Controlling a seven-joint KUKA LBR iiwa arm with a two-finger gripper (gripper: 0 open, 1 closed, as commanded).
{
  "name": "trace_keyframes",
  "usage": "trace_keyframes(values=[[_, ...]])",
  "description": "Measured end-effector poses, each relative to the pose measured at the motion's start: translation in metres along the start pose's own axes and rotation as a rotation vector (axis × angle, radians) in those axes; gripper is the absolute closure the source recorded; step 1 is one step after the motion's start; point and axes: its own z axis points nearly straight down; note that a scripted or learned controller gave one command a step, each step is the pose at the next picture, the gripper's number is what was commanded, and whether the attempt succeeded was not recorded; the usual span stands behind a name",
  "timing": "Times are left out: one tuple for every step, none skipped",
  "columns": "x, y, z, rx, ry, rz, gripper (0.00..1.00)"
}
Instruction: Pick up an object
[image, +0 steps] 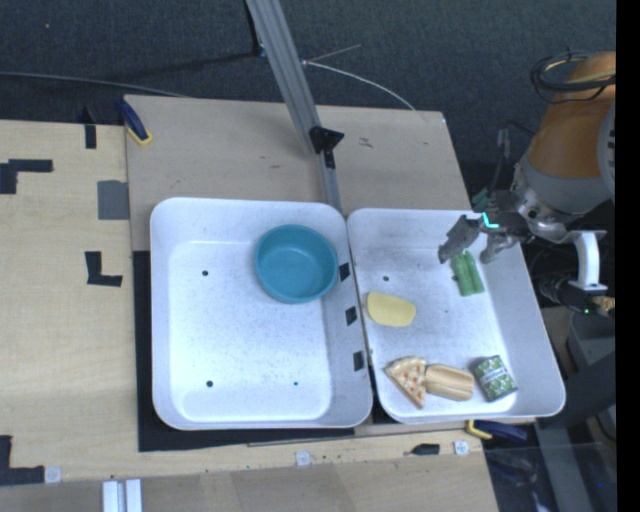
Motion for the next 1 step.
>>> trace_keyframes(values=[[0.0,0.0003,-0.0005,-0.001,0.0,0.0,0.0]])
